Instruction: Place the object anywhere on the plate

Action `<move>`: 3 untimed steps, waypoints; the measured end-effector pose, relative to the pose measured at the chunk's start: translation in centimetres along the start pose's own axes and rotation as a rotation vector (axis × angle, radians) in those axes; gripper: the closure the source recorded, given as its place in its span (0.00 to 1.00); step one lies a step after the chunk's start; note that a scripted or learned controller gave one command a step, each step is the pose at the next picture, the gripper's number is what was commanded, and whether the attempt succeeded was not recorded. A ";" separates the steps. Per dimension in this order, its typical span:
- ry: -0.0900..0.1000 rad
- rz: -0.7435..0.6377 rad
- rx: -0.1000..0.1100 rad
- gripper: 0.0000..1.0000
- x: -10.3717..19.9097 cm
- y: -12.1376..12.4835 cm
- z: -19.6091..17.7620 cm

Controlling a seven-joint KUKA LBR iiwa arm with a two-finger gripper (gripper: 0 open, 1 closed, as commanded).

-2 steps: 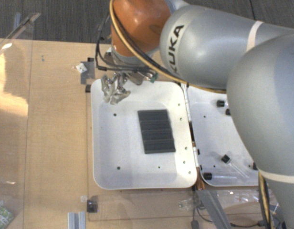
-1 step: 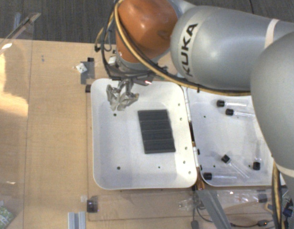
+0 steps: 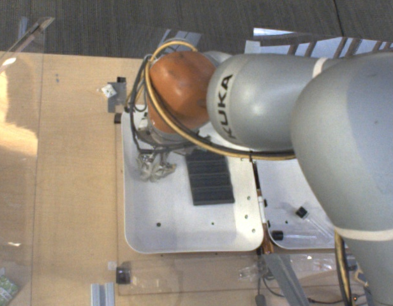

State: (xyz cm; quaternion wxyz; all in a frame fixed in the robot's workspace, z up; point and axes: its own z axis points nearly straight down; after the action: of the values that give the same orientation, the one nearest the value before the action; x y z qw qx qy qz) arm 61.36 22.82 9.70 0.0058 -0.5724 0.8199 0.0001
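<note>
Camera view, looking down at a slant: the KUKA arm [image 3: 298,107] comes in from the right and covers most of the upper right, its orange band [image 3: 180,88] sitting over the far part of the left bin [image 3: 184,231]. The jaws [image 3: 155,166] hang low over the left bin's far-left area, close to its left wall, tips at or just above the white floor. Cannot tell whether the jaws are open or closed; the metal parts blur together. Cannot tell if anything sits between them.

A dark ribbed rectangular pad [image 3: 210,178] lies flat on the left bin's floor, just right of the jaws, apart from them, its far end under the arm. Cannot tell whether this is the plate or the object.

The right bin [image 3: 292,231] is mostly hidden by the arm; a small black piece [image 3: 302,212] lies on its visible floor near the left wall. The wooden bench [image 3: 56,171] spreads out to the left, with a small black clip [image 3: 122,274] near the near edge.
</note>
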 end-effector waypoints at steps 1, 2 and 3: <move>0.000 -0.501 -0.001 1.00 0.6 -2.8 -1.5; -0.001 -0.235 0.000 1.00 -2.7 -4.4 -13.5; -0.010 -0.234 0.006 1.00 -2.8 -4.5 -14.8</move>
State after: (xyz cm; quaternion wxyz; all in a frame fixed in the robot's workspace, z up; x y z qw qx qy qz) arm 66.43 23.83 24.51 0.0116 -0.6643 0.7474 0.0000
